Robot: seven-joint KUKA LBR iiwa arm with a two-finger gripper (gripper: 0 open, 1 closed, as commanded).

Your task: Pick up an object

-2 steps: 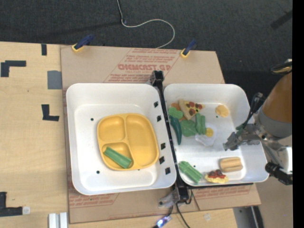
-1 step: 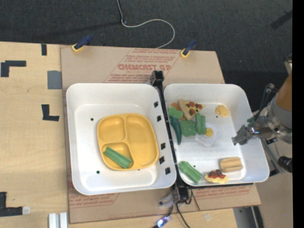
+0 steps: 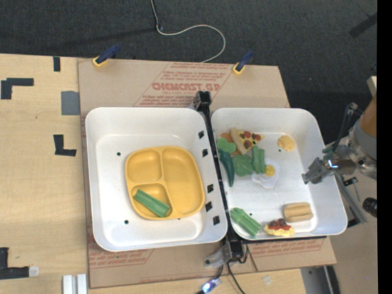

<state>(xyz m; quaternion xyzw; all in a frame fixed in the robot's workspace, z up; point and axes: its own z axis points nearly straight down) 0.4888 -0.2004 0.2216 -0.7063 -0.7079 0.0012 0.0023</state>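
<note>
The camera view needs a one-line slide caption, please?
Gripper at the right bin's edge; yellow tray with a green piece in the left bin.

A single fixed camera looks down at a slant on the counter (image 3: 37, 164) from well above. Both white bins (image 3: 98, 164) sit mid-frame, side by side. The arm (image 3: 361, 152) enters at three o'clock.

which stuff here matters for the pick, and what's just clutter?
Job:
gripper, at the right bin's right rim
bun
yellow lump
green pile
green piece by the front wall
red-yellow piece

Lying about:
left bin
yellow tray with a green stick in it
clamps
cable
</note>
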